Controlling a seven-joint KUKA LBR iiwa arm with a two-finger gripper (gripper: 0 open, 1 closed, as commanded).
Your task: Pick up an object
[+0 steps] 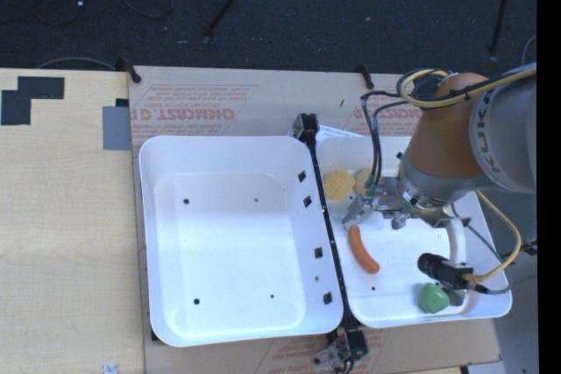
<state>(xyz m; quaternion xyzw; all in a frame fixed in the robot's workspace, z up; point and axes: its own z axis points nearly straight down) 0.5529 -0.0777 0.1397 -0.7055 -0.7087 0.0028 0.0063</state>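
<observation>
Two shallow white plastic bins sit side by side on my light wooden surface (61, 232), over a sheet of brown cardboard (202, 101). From my seat I see the left bin (175, 158) and the right bin (495, 306), where the grey arm with its orange band (451, 140) reaches in from the right. The hand (379, 208) hangs low over the right bin's middle; I cannot tell whether it is open or closed. Just below it, a little toward the near rim, lies an orange carrot-shaped toy (363, 250), apart from the hand. A round yellow object (338, 184) lies just to the hand's left, by the divider. A small green ball (432, 298) rests in the near right corner, well apart.
</observation>
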